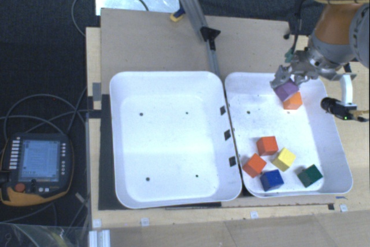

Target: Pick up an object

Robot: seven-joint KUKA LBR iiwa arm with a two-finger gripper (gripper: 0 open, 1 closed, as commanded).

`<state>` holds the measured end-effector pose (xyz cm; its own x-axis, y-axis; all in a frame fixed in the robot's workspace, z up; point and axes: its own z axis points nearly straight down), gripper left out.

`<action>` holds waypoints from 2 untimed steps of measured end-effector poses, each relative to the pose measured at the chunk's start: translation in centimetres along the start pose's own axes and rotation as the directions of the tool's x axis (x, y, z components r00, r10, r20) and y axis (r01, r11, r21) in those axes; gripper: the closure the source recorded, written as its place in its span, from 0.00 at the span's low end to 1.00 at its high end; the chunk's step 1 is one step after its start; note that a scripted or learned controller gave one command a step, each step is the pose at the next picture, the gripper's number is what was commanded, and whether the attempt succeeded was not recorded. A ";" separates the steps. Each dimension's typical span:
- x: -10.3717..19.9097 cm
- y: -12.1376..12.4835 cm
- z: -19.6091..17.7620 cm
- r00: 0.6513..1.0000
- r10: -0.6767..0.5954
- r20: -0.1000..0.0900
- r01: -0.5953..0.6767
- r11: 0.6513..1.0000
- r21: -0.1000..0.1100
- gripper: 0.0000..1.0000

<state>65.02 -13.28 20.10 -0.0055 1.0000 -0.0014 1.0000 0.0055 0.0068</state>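
My gripper (287,80) hangs over the back part of the right bin (332,142), shut on a purple block (285,91) that sits tilted between its fingers. Right beside and partly under the purple block lies an orange block (293,102). Toward the bin's front lie a red-orange block (266,145), a second orange block (254,165), a yellow block (284,158), a blue block (271,180) and a dark green block (310,175).
The left bin (124,124) stands next to the right one, with a thin ridge between them. A grey pole (191,0) slants in from the back. A teach pendant (36,168) lies on the floor at the left.
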 end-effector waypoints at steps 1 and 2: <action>4.9 -2.1 -1.6 1.000 -0.004 -0.004 0.004 1.000 0.006 1.00; 10.8 -4.5 -1.8 1.000 -0.005 -0.005 0.005 1.000 0.008 1.00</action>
<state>60.42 -2.51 21.83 -0.0107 0.9999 0.0031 0.9999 0.0107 -0.0013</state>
